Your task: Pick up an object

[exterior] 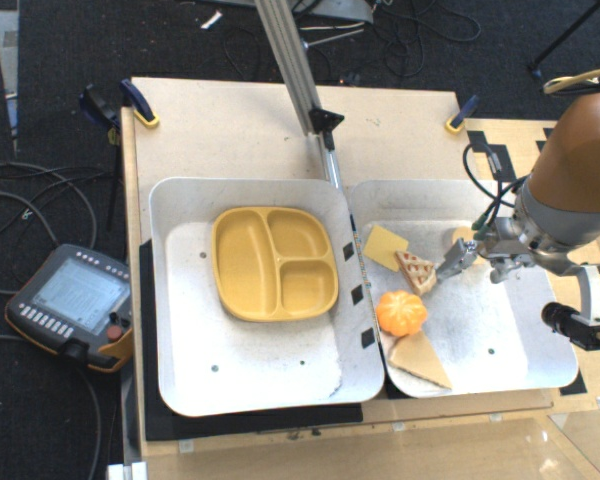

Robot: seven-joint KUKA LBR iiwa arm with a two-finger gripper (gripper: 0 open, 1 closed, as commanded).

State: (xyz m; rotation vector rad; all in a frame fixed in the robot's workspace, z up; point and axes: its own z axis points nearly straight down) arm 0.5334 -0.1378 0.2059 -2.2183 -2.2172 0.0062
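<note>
My tool [458, 258] hangs over the right white plastic bin [500, 353]; its opening state is indeterminate. The small waffle-patterned toy wedge [417, 269] lies beside its tip, long axis diagonal, near the bin's left wall on the beige desk [230, 133].

Left bin [180, 368]: yellow divided tray [275, 263]. Right bin [510, 358]: cheese slice [385, 246], waffle wedge [416, 269], orange [401, 313], sandwich wedge [420, 361]. Gripper [458, 260] at centre-right, beside the waffle wedge.

Right bin's [540, 373] right half lies open; food crowds its left.
</note>
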